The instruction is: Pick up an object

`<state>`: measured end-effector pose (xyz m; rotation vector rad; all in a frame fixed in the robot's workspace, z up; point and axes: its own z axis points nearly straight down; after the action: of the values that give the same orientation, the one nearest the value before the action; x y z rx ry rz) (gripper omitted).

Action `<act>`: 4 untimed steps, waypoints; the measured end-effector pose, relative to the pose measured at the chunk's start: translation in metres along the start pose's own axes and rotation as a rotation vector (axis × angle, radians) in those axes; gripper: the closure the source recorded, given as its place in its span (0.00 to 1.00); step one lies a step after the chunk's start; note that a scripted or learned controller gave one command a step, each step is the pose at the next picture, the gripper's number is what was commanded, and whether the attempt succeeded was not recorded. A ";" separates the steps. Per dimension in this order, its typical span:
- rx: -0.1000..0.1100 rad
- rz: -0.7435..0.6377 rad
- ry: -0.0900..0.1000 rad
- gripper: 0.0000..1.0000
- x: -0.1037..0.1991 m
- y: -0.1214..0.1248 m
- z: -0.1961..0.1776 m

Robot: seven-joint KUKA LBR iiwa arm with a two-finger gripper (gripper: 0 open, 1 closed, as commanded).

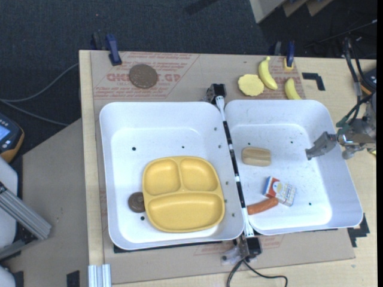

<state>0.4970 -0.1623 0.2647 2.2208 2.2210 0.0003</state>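
Note:
The right bin (311,115) holds a tan bread-like block (256,156), a small red, white and blue carton (279,191) and an orange-red sausage (262,206). My gripper (319,147) reaches in over this bin's right rim, hanging to the right of the tan block and well apart from it. Nothing is seen in its grasp. The left bin (119,124) contains a yellow divided plate (181,193) with a brown round cookie (137,202) beside its left edge.
Behind the bins on the bench lie a brown disc (143,75), a yellow wavy slice (251,85) and two toy bananas (268,73) (291,89). Blue clamps stand at the bench's back edge. Cables hang at the right by the arm.

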 end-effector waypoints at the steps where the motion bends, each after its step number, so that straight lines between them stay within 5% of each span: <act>1: 0.010 -0.005 0.005 0.00 0.060 -0.008 0.093; 2: -0.009 0.002 -0.008 0.00 0.060 -0.007 0.181; 3: -0.022 0.000 -0.008 0.00 0.064 -0.012 0.174; 4: -0.025 -0.001 -0.005 1.00 0.066 -0.010 0.163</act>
<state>0.4869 -0.0962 0.1016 2.2045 2.2068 0.0229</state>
